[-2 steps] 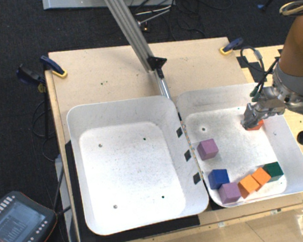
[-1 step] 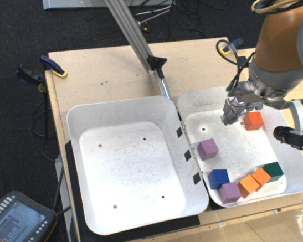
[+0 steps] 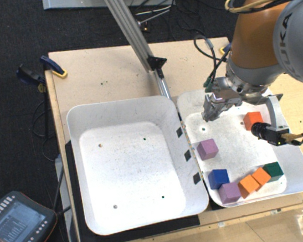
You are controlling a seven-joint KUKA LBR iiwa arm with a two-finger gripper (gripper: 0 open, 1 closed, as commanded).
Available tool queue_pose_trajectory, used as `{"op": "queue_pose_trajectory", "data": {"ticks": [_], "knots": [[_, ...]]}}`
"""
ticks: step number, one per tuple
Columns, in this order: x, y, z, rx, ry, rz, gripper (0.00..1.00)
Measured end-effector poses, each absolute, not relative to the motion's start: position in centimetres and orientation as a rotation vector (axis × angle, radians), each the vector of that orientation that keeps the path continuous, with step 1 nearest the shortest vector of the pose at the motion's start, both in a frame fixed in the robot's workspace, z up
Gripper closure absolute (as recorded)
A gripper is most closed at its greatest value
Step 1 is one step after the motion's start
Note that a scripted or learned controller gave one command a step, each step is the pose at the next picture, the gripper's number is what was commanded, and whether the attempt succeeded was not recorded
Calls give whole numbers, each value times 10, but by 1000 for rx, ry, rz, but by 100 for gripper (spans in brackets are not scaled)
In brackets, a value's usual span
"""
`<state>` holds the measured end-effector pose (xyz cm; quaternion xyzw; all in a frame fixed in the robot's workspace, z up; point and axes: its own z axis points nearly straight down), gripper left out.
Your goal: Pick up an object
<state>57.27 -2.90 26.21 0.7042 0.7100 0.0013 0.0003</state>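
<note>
The purple cube [image 3: 207,149], lying loose on the floor of the right bin [image 3: 300,180] toward the wall it shares with the left bin [image 3: 129,162], looks to be the nearest candidate for the pick. The hand [image 3: 213,112] hangs above that bin's far end, just beyond the cube and apart from it, with nothing between its fingers. How wide those fingers stand I cannot tell, since they read as one dark cluster under the wrist.

The main risk, as I judge it, is a closing on nothing. The hand is not directly over the cube, so a straight descent from here would land on bare bin floor beyond it. A second risk is a finger coming down on the cube's top face, or clipping an edge and pushing it toward the shared wall, where a grasp gets harder.

The other pieces carry their own trouble. An orange cube [image 3: 253,119] sits toward the bin's right side, close under the arm and next to a black cable fitting [image 3: 266,132], so a reach there could snag. At the bin's near end a blue cube [image 3: 218,177], a second purple cube [image 3: 229,191], a second orange cube [image 3: 250,182] and a green cube [image 3: 272,171] crowd together, some touching. Fingers lowered into that cluster would probably straddle two blocks or wedge against a neighbour and lift none.
</note>
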Motion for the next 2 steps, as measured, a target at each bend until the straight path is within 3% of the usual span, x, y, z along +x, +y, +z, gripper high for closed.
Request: {"op": "queue_pose_trajectory", "data": {"ticks": [2], "knots": [[597,68,250,2212,2229,5,100]]}}
